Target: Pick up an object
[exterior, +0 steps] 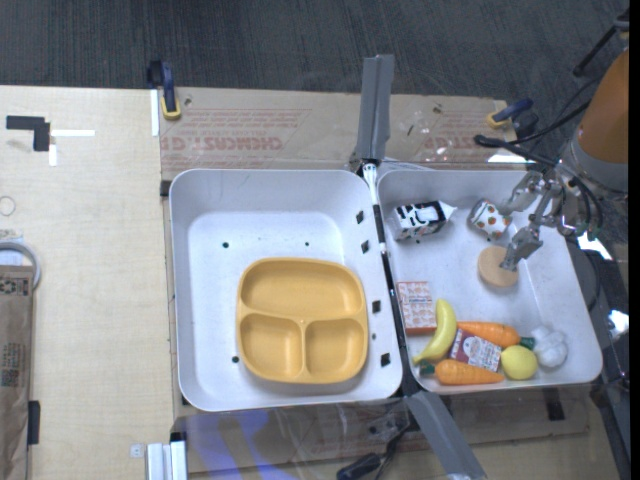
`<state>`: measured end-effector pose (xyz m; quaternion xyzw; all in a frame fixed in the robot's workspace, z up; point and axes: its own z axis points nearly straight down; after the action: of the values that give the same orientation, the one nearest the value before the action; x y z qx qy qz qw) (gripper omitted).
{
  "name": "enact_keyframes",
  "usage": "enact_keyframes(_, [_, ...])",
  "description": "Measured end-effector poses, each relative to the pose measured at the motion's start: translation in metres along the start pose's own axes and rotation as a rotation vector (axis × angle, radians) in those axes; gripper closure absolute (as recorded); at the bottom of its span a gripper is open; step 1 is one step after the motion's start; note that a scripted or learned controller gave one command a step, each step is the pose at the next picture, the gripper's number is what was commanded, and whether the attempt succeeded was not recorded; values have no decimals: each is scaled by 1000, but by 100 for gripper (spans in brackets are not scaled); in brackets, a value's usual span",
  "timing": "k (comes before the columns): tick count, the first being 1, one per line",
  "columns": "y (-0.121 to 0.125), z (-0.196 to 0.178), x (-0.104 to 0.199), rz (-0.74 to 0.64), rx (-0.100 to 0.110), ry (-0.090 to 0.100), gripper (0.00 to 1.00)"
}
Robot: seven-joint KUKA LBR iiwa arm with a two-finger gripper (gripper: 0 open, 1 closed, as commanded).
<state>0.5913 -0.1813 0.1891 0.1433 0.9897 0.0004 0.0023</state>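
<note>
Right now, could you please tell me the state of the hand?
Hand: open, holding nothing, above the tan disc in the right bin.

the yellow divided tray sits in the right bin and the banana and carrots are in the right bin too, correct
Not quite. The camera view shows the yellow divided tray in the left bin, not the right. The banana and carrots are indeed in the right bin.

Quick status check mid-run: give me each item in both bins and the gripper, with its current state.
gripper: open, above the round wooden disc, holding nothing
round wooden disc: flat on the right bin floor
yellow divided plate: flat in the left bin
banana: lying beside the carrots
carrots: lying at the front wall
lemon: resting by the carrots
</note>
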Motion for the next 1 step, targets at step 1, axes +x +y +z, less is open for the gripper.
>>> enact_keyframes(1, [-1, 91, -6, -85, 0, 3, 0])
